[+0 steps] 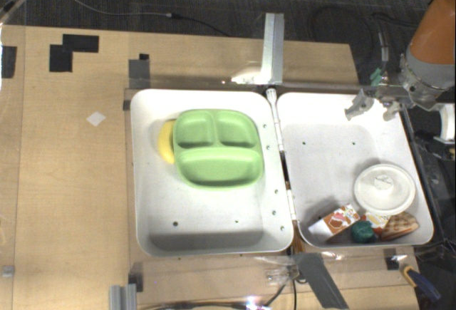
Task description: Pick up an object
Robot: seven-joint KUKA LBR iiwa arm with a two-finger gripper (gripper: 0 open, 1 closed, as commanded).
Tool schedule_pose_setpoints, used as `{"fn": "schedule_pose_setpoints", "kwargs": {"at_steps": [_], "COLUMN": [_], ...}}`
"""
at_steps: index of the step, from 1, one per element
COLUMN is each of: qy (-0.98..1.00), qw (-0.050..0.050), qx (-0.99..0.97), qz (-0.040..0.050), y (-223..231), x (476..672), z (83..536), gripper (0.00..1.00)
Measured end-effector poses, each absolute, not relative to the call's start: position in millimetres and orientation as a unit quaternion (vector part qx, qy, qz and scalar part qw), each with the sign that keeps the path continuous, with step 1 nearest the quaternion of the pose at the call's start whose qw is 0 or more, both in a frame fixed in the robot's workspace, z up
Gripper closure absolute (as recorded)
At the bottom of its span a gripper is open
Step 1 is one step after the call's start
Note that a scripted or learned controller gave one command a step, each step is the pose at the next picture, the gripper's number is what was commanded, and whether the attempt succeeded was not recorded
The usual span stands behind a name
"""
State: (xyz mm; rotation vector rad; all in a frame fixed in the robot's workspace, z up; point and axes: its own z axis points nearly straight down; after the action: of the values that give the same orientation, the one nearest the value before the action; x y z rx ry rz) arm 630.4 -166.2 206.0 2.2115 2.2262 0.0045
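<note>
A green divided tray [216,147] lies in the left bin [164,223], with a yellow object [165,142] tucked under its left edge. In the right bin [320,159] a white round lidded container [385,187] sits near the front right. Beside it, in the front corner, lie a small red-and-white packet [339,221], a teal object [363,231] and a brown snack-like item [399,226]. My gripper [373,107] hangs over the right bin's far right corner, open, with nothing between its fingers. It is well apart from every object.
A metal post [273,45] stands behind the seam between the bins. Black markers [71,50] lie on the wooden bench at the far left. A cable [107,9] runs across the dark floor behind the bench. Bare bin floor shows in the right bin's left half.
</note>
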Motion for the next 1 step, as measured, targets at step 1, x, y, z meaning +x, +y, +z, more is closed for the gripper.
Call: {"fn": "schedule_pose_setpoints", "kwargs": {"at_steps": [1], "qy": [0.850], "qw": [0.003], "qx": [0.526], "qz": [0.0016], "y": [-111.2], "x": [661.2], "z": [103.9], "gripper": [0.00]}}
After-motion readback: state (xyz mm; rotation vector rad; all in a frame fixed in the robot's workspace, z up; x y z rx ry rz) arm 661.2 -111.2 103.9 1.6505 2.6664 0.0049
